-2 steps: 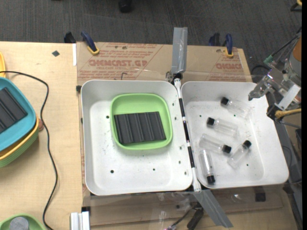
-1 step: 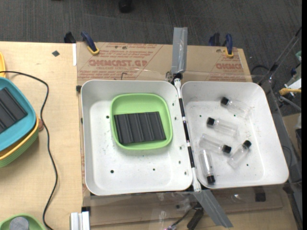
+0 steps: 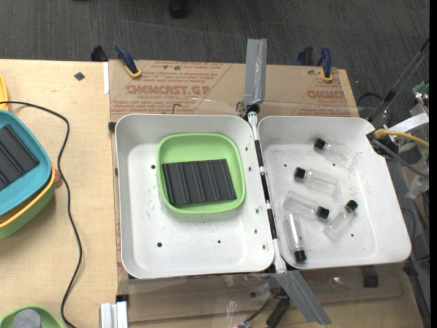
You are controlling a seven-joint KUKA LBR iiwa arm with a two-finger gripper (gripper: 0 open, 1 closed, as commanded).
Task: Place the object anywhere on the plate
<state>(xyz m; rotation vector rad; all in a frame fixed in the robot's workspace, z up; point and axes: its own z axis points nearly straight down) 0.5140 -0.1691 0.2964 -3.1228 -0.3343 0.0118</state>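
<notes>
A green square plate (image 3: 200,142) lies in the left white bin (image 3: 136,238), toward its back. A dark grey ribbed rectangular pad (image 3: 201,182) rests flat on the plate and covers most of its floor. In the right white bin (image 3: 382,244) lie several clear vials with black caps, scattered apart, among them one at the back (image 3: 329,149), one in the middle (image 3: 315,180) and one near the front (image 3: 294,236).
At the left edge of the wooden bench sits a stack of teal and yellow dishes (image 3: 24,176). A black cable (image 3: 68,203) runs along the bench in front of it. Blue clamps (image 3: 127,59) hold cardboard behind the bins. Loose cables (image 3: 403,137) hang at the right.
</notes>
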